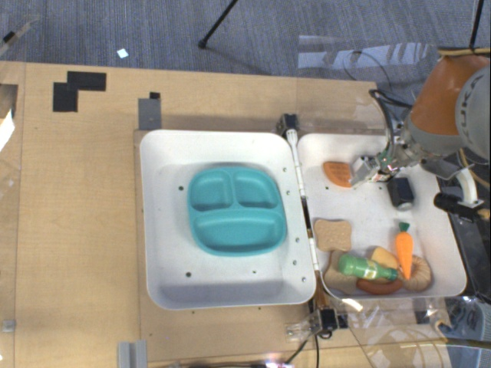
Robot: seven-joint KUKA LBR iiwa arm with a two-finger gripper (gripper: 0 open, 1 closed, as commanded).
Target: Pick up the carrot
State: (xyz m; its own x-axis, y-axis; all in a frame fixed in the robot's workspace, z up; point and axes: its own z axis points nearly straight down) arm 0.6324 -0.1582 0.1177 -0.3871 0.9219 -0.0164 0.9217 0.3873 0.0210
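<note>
You have not picked up the small orange carrot with the green top yet. It lies in the right shallow white bin, close to that bin's front right corner, touching a pile of toy food there: a green bottle, a brown sausage and a tan slice of bread. Your tool is well apart from the carrot, up near the bin's back edge, just beside a flat orange piece. You cannot tell how wide the tool is open, and nothing shows between its fingers. Reaching the carrot and grabbing it are both left to do.
</note>
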